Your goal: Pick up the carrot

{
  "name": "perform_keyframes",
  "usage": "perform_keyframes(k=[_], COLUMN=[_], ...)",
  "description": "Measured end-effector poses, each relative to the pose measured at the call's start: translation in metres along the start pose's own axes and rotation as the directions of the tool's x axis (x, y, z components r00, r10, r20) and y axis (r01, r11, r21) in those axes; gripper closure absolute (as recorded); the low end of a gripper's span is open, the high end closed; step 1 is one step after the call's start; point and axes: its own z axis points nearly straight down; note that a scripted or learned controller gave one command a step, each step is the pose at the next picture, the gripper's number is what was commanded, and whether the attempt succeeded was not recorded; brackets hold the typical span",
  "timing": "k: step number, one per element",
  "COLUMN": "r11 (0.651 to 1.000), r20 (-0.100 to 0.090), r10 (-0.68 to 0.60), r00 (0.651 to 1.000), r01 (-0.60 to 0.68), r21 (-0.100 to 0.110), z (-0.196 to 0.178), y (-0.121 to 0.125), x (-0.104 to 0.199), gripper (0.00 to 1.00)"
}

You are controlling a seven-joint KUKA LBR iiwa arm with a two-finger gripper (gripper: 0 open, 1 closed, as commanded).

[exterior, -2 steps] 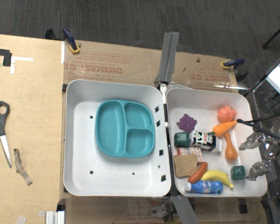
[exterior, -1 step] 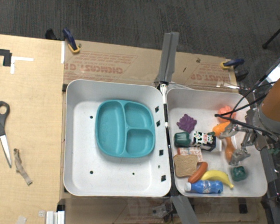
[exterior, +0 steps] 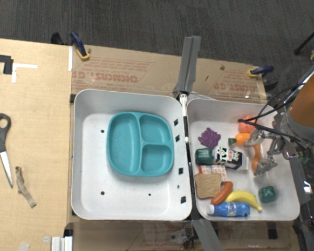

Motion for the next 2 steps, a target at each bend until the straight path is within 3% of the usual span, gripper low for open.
perform_keyframes(k=[1, 2], r11=[1.0, 0.994], r20=[0.001, 0.002], r10=[-0.019, 0.106], r00=[1.0, 0.994], r01=[0.019, -0.106], r21=[0.001, 0.0], z=[-0.001, 0.0], y=[0.008, -0.006], x=[-0.012, -0.036], gripper=[0.0, 0.0])
